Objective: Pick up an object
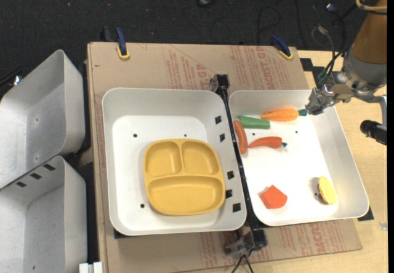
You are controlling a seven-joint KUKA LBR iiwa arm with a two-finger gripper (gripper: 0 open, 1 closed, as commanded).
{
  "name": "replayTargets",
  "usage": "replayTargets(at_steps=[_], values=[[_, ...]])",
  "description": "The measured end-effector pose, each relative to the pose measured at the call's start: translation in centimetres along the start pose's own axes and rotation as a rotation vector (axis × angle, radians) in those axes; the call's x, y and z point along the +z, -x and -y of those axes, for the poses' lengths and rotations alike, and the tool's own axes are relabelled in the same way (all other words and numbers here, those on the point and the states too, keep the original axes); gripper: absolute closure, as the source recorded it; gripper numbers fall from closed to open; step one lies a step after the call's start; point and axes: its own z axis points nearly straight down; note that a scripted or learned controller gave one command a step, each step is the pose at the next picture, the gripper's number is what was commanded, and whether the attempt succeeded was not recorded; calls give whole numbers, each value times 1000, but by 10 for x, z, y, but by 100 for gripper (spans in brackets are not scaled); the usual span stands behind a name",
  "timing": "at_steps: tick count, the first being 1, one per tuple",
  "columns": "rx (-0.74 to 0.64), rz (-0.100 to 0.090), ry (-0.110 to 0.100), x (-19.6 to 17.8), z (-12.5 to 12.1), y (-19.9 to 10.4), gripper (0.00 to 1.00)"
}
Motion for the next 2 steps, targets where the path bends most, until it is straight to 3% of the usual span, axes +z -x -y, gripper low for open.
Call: replayTargets(at_steps=[1, 2], values=[[0, 0, 0, -49, -2, 0, 100], [-3, -3, -9, -39, 5, -44, 100]])
